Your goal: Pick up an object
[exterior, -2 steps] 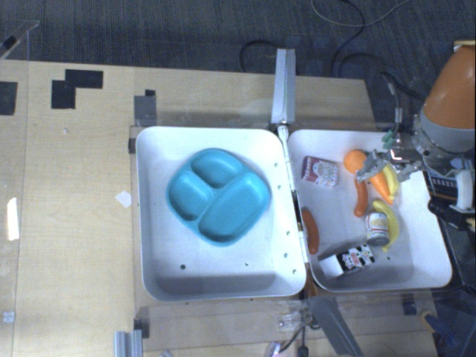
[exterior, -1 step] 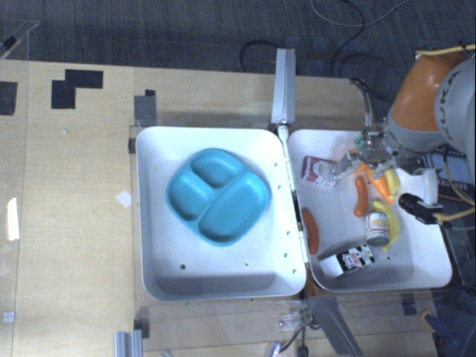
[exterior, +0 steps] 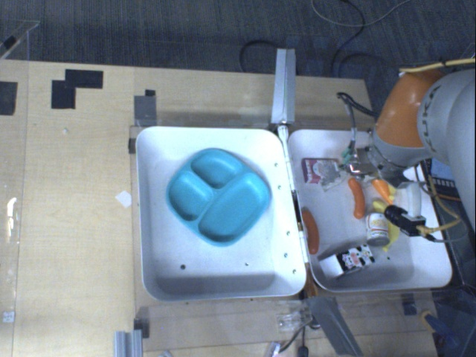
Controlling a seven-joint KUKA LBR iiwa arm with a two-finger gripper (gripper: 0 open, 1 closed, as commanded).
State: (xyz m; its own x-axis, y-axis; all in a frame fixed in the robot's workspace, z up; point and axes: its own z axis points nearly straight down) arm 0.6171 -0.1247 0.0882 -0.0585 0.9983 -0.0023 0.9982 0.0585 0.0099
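Your hand (exterior: 355, 163) hangs low over the back of the right bin (exterior: 435, 270); whether it is open or closed you cannot tell. Just beside it lie a small printed packet (exterior: 320, 171) and an orange sausage-shaped piece (exterior: 358, 197), with a carrot-like piece (exterior: 382, 190) under the arm. A brown sausage (exterior: 312, 229) hugs the bin's left wall, and a small can (exterior: 378, 233) and a dark printed pack (exterior: 354, 259) crowd the front. You have open room in the left bin (exterior: 156, 199), around the blue divided plate (exterior: 218, 195).
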